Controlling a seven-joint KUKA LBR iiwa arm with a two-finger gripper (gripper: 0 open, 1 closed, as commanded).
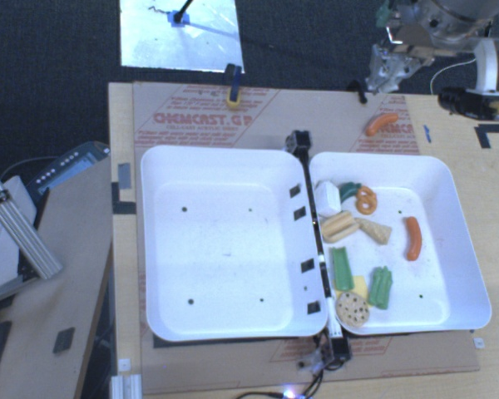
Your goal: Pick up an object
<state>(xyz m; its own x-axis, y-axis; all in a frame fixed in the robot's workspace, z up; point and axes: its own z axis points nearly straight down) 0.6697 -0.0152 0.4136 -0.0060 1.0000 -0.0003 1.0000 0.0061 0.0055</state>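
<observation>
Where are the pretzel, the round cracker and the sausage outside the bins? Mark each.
pretzel (pixel 366 199), camera view, on its looped body.
round cracker (pixel 352 308), camera view, on its dotted face.
sausage outside the bins (pixel 382 124), camera view, at mid-length.

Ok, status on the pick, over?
Gripper up beyond the right bin, nothing between fingers. Toy food clustered in bin's left half; red sausage lies apart. One orange sausage outside on the board.

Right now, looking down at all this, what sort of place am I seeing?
Probably a robotics lab's test bench. Two white bins sit side by side on a wooden bench, the right bin holds toy food such as a pretzel and a sausage, and a robot arm reaches in.
</observation>
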